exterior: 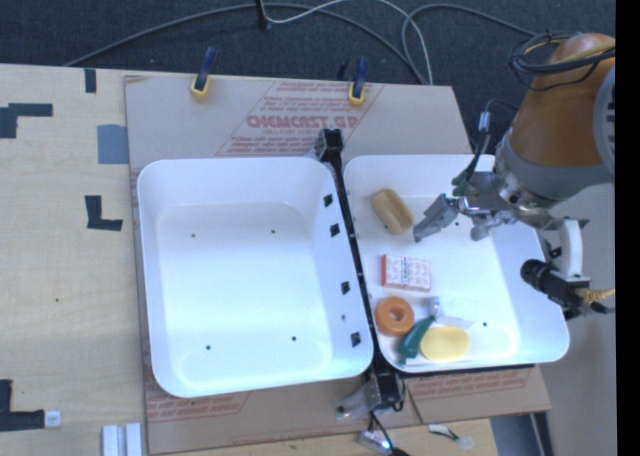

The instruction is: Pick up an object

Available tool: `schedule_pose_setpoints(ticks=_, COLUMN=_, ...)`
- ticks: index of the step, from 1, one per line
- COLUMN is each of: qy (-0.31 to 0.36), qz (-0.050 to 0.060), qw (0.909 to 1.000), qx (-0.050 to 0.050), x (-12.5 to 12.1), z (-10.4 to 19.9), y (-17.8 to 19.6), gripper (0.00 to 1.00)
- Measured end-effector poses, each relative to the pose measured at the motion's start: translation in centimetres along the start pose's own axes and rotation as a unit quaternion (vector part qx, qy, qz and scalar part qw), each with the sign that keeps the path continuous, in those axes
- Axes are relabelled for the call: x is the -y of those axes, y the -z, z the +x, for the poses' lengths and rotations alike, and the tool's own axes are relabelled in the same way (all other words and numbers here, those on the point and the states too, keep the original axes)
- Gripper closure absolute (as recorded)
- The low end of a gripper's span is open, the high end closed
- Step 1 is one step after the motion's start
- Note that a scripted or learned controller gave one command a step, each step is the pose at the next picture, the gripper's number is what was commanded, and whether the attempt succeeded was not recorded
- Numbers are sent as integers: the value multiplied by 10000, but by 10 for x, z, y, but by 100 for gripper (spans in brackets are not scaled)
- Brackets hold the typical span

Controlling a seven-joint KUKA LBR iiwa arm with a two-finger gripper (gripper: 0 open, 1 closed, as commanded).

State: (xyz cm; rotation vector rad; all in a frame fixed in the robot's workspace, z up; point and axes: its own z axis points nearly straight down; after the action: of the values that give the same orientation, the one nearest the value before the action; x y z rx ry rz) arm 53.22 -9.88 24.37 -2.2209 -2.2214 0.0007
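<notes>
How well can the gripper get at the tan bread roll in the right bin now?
Probably yes. The gripper hangs over the right bin, open, beside the bread roll. Nothing lies between them, and the red and white box sits apart, nearer the camera.

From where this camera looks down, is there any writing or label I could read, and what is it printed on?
"CHEMCAST G.P": large red letters on the brown cardboard sheet under the two white bins; the last letters are uncertain.
Smaller red lines on that sheet: too blurred to read.
Small red-and-white printed packet in the right white bin: print too small to read.
</notes>
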Motion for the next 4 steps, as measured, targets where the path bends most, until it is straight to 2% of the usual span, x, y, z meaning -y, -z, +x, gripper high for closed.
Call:
schedule_pose_setpoints(ticks=1, qy=5, qz=57, qw=10000, qx=-6, x=-37, z=4, y=-129, gripper=0)
schedule_pose_setpoints(ticks=2, qy=8, qz=5, qw=10000, qx=0, x=-92, z=12, y=-157, gripper=0)
schedule_pose_setpoints(ticks=3, qy=-1, qz=0, qw=10000, qx=1, x=-93, z=-3, y=-155, gripper=0)
schedule_pose_setpoints(ticks=4, qy=-1, qz=2, qw=10000, qx=2, x=-82, z=-12, y=-155, gripper=0)
